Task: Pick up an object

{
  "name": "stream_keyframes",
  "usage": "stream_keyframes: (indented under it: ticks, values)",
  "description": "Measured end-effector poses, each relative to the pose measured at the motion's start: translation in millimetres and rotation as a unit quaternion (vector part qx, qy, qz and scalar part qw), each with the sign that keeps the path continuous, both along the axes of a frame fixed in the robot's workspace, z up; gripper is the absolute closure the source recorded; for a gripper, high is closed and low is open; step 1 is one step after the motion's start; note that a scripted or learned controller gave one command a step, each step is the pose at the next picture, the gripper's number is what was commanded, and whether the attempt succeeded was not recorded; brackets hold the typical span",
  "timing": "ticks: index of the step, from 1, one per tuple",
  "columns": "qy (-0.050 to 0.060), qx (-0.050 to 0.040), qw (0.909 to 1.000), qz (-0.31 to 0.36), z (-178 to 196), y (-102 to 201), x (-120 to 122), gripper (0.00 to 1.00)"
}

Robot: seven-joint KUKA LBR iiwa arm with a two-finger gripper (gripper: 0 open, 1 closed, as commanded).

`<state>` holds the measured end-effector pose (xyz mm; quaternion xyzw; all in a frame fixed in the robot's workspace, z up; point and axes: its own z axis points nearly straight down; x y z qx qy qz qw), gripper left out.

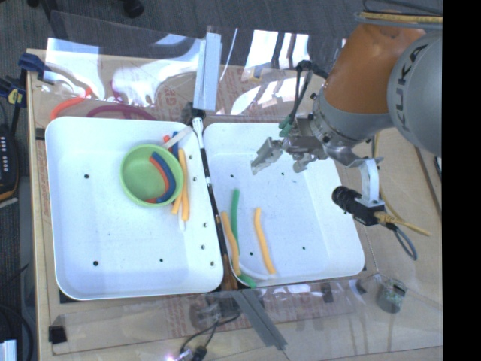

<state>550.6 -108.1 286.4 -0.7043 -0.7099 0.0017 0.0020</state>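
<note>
Over on the left, the left bin (90,239) holds a green bowl (146,175) with red and blue curved pieces (161,173) tucked inside its right rim. Just right of the bowl, two orange sticks (183,190) lie close together, running lengthwise near the bin's right wall, and a white stick with a red tip (176,137) rests above them near the corner. Behind this bin a red hoop (113,112) lies on the bench. The right bin (331,239) sits directly beside the first. Along its left wall lies another orange stick (230,241), with a green stick (235,210) just beside it, and further right a third orange stick (263,239) lies apart on the bin floor. The gripper (284,156) hangs over the upper part of the right bin, well above these sticks and apart from them. Its two fingers stand spread apart with nothing between them. The grey arm (406,74) with its orange band reaches in from the right.
</note>
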Motion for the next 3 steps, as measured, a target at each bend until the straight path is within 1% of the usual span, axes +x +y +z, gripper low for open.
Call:
stream_keyframes:
  ticks: [1,2,3]
  values:
    - [0.001,0.0001,0.9999,-0.014,-139.1,-14.6,-44.5,0.0]
    - [-0.003,-0.0023,0.9996,-0.029,-190.5,-50.7,-6.0,0.0]
    - [-0.001,-0.0025,0.9997,-0.026,-182.4,-51.1,-6.9,1.0]
